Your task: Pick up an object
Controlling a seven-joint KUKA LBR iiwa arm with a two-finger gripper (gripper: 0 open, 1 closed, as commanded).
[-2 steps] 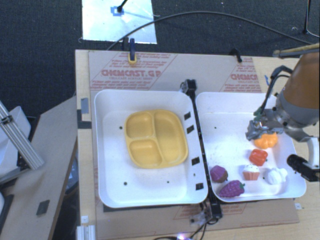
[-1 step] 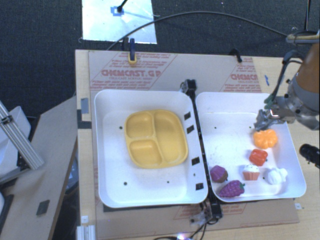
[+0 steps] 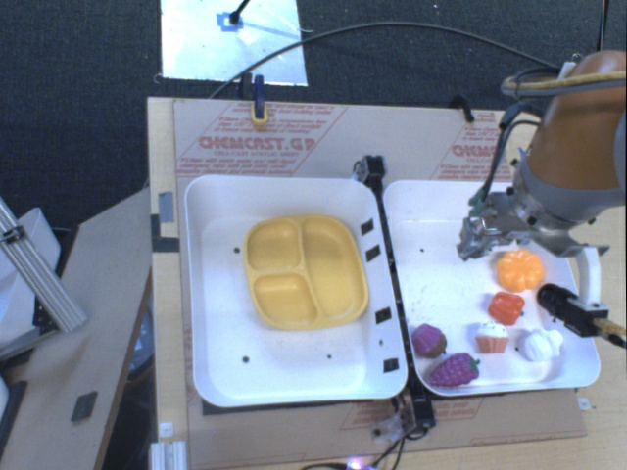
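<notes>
Nearest the camera, a purple grape bunch (image 3: 453, 370) lies on its side at the front edge of the right bin (image 3: 431, 213), its long axis running roughly left to right across the view; which end is the stem is too small to make out. At the gripper (image 3: 474, 245), the metal tip is a tangle of bright parts seen from above, and I cannot tell whether it is apart or together, nor whether it touches anything. It sits over the bin floor, just beside the upper left of an orange pumpkin (image 3: 518, 270) — a round toy with no clear long axis. Below the pumpkin comes a red pepper (image 3: 506, 307), then a cupcake (image 3: 492, 338) standing upright, with a small white toy (image 3: 540, 345) to its right whose shape is hard to read. A round purple toy (image 3: 428, 341) rests near the bin's left wall, just above the grape bunch. Behind the gripper the arm (image 3: 578, 155) rises grey and orange and is cut off by the right edge. In the left bin (image 3: 220, 262) lies a yellow divided plate (image 3: 304, 270) — three compartments, set at a slight tilt, well apart from the toys.
</notes>
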